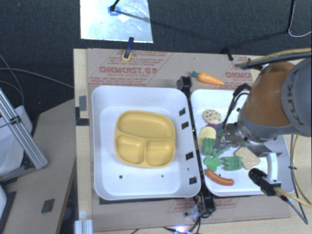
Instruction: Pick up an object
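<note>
The right white bin (204,97) holds several toy foods: a round cookie (211,115), a purple-and-yellow piece (208,132), a green vegetable (209,146), a green leafy piece (229,163), a red sausage (219,178) and a tan cracker (247,157). My gripper (224,141) reaches down into this bin from the right, just right of the green vegetable and purple piece. The grey and orange arm (270,101) covers the bin's right part.
The left white bin (105,130) holds a yellow divided tray (145,138). A toy carrot (208,78) lies on the cardboard behind the right bin. A blue-and-yellow marker (128,48) lies at the back. A metal frame (19,130) stands at the left.
</note>
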### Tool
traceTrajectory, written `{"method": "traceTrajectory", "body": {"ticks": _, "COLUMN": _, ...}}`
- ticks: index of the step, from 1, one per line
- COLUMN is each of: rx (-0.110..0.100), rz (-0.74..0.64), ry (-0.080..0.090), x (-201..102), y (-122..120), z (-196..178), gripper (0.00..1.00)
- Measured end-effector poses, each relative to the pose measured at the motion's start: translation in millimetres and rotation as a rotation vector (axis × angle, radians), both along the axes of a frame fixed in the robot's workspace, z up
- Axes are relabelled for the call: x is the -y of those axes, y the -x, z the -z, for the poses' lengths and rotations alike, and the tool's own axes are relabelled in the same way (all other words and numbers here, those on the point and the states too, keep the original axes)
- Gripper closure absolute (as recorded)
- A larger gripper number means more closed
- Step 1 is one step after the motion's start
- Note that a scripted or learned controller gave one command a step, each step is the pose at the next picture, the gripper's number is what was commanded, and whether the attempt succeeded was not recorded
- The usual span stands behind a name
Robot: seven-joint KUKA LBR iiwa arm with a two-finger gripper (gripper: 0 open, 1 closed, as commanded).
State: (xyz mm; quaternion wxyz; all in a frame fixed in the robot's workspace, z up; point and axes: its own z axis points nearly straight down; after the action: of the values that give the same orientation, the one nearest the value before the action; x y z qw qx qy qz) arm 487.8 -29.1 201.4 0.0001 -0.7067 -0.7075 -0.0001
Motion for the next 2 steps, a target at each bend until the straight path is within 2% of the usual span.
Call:
{"method": "traceTrajectory", "body": {"ticks": 1, "rx": -0.001, "rz": 0.000, "ry": 0.000, "x": 8.0, "y": 1.5, "z": 18.1, "gripper": 1.00}}
{"method": "traceTrajectory", "body": {"ticks": 2, "rx": 0.003, "rz": -0.016, "ry": -0.005, "x": -110.2, "y": 1.2, "z": -10.3, "gripper": 1.00}}
